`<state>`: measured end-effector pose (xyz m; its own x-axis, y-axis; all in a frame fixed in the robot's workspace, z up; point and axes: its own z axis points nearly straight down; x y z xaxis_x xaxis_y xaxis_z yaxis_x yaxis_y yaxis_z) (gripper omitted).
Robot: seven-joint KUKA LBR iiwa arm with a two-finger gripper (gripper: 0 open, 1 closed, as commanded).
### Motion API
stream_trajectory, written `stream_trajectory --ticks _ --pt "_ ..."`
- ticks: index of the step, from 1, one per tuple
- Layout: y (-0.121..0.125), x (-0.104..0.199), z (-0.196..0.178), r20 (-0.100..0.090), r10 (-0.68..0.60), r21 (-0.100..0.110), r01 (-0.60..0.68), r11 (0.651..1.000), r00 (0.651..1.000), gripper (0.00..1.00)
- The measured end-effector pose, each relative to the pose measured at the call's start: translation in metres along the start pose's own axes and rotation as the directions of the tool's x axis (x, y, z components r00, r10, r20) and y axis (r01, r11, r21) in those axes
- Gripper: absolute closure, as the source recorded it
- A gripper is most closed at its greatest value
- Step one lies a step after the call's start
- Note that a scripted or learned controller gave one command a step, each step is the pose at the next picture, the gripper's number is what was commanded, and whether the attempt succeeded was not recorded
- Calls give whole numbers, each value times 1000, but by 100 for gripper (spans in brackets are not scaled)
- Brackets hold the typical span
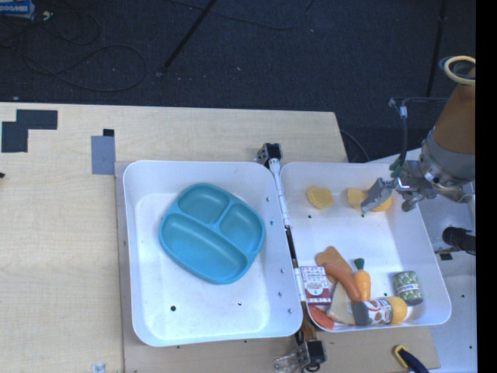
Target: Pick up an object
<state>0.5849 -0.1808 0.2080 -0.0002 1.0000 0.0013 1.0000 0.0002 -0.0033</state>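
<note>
Yellow food piece (pixel 359 198) is lying right under my gripper (pixel 378 195). I am hanging over the right bin (pixel 423 231). I cannot tell how my jaws are standing.

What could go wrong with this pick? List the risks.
1. The gripper is at a yellow piece near the right bin's far wall; the piece may slide away.
2. A second yellow piece lies apart to the left, so a miss grabs nothing.
3. The pile at the near edge is crowded.
</note>
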Motion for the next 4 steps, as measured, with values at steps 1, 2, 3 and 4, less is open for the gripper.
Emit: stream_trajectory --ticks 1,2,3,4 --pt "-17 83 111 -1 -1 3 1 1000 1000 0" --pt "-59 70 118 4 0 -13 1 1000 1000 0" --pt "-67 76 115 12 -4 -38 4 999 1000 0" --pt "-71 75 114 16 -6 -47 6 999 1000 0"
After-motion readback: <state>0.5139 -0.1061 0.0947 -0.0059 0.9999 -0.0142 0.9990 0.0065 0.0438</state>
